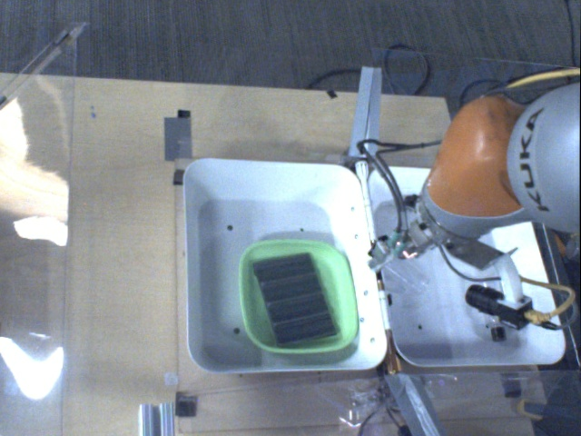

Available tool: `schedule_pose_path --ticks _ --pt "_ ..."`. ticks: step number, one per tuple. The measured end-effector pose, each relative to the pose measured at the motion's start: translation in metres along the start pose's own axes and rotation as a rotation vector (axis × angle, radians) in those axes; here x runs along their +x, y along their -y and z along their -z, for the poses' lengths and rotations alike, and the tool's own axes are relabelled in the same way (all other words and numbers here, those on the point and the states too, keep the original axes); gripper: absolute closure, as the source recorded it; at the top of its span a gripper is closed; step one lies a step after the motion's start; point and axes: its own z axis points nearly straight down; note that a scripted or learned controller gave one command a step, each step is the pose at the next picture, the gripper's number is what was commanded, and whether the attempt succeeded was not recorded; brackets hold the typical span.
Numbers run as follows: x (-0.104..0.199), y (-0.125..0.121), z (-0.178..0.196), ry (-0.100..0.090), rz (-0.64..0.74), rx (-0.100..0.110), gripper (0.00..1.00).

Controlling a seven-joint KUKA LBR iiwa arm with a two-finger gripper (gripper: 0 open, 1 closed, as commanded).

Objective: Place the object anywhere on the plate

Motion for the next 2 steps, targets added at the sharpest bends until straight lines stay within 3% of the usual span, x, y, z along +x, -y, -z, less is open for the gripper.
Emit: schedule_pose_path --ticks 1,2 --pt "0.0 0.0 0.0 0.0 -0.001 0.0 0.0" --pt "-0.032 0.047 0.101 0.005 0.109 -0.005 0.0"
